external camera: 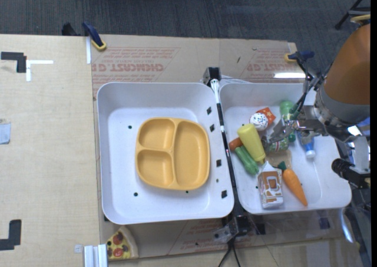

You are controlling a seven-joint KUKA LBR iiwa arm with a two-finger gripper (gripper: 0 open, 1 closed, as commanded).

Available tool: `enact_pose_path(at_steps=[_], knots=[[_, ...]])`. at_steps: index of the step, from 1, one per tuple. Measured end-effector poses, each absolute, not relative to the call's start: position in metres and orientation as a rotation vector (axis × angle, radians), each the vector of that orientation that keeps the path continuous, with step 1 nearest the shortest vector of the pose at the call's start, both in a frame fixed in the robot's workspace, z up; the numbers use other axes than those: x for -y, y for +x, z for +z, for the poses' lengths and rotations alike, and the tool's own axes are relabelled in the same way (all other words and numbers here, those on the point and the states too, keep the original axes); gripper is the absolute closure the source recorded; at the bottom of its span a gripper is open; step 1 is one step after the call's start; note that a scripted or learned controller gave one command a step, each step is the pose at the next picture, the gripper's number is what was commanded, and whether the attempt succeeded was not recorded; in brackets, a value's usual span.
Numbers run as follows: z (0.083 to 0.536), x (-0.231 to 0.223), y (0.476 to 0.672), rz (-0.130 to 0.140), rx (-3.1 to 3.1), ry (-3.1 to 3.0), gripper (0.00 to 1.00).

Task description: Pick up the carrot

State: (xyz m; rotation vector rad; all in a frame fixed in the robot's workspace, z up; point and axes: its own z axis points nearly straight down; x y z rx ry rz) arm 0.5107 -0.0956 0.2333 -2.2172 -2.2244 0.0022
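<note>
So the yellow divided plate (173, 152) sits alone in the left bin (112, 160), well off to the gripper's left. The gripper (281, 133) hangs over the right bin's (330, 186) clutter, and I can't tell if it's apart or together. The carrot (294, 185) lies unpicked just below it, touching a small carton (271, 188), with a yellow bottle (251, 142) and green veggie (246, 159) crowding its left, so basically everything's left to do.

I watch through one fixed camera set high above the bench (47, 142), looking down at a slant on both white bins: the left bin (112, 160) sits near mid-frame and the right bin (330, 192) runs toward the right edge. It stands far enough back to take in dark floor (206, 0) beyond the bench, and the arm (350, 77) enters from the right.
</note>
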Motion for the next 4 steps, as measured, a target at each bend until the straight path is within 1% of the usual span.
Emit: enact_pose_path(at_steps=[1, 2, 3, 4], knots=[[0.172, 0.129, 0.479, 0.000, 2.464, -1.949, 0.00], [0.092, 0.185, 0.479, -0.001, 2.277, -2.168, 0.00], [0.101, 0.186, 0.481, -0.004, 2.275, -2.172, 1.00], [0.154, 0.108, 0.523, 0.001, 2.038, -2.391, 1.00]])
